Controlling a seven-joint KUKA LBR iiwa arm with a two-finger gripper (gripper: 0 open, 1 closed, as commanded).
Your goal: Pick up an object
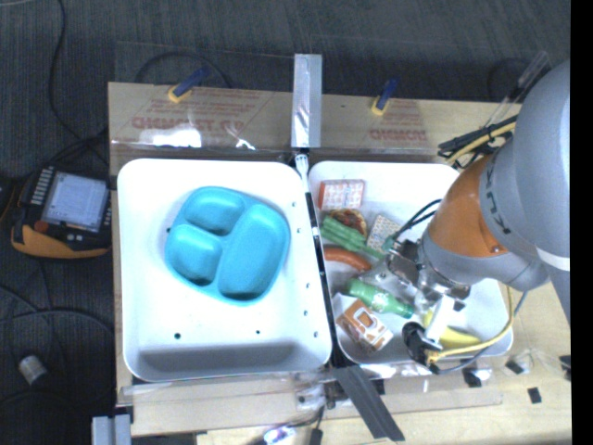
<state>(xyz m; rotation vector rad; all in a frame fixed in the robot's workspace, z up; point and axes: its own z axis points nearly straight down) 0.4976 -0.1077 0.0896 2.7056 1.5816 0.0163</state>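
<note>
The right bin [408,176] holds several small items. A red and white packet [341,194] lies at its far left, with a brown bun-like piece [348,217], a green vegetable [339,235] and a reddish sausage [345,259] below it. A green bottle [373,297] lies across the middle and a brown snack packet [362,326] sits near the front. A yellow banana [460,340] rests at the front right. My gripper [422,295] hangs low over the bin's middle, just right of the green bottle's end. The arm's wrist hides what is under it.
The left bin [148,341] contains a blue divided plate [227,242]. A silver wrapper [383,233] lies near the gripper's upper left. A raised divider [318,267] separates the two bins. Cables and a handheld device [65,207] lie off the bench to the left.
</note>
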